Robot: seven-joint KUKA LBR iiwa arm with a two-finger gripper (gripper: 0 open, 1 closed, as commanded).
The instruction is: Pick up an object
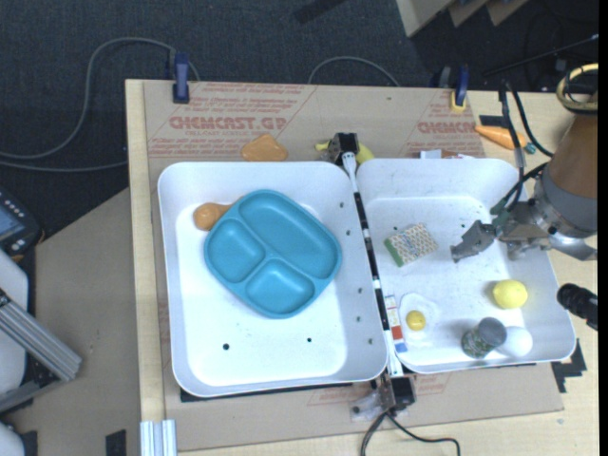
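The arm (581,174) comes in from the right side and hangs over the right bin (446,180). Its pincer (472,244) points left, just above the white floor of that bin. I cannot tell if the pincer is apart or together, and nothing shows in its grip. Left of the pincer, near it but not touching, lies a small checkered block (411,243). Below the pincer sits a yellow ball (509,294). Near the front wall of the right bin are a fried egg toy (415,315), a gray round thing (485,336) and a white thing (519,341) just beside it. The left bin (199,350) holds a big blue plate (273,252) with three parts. The plate lies flat near the middle of the bin. An orange thing (208,216) peeks out at the plate's upper left edge and touches it. On the desk (228,117) behind the bins lies an orange piece (264,148), and a carrot toy (497,135) lies at the back right. Two blue clamps (180,76) hold the back edge of the desk.
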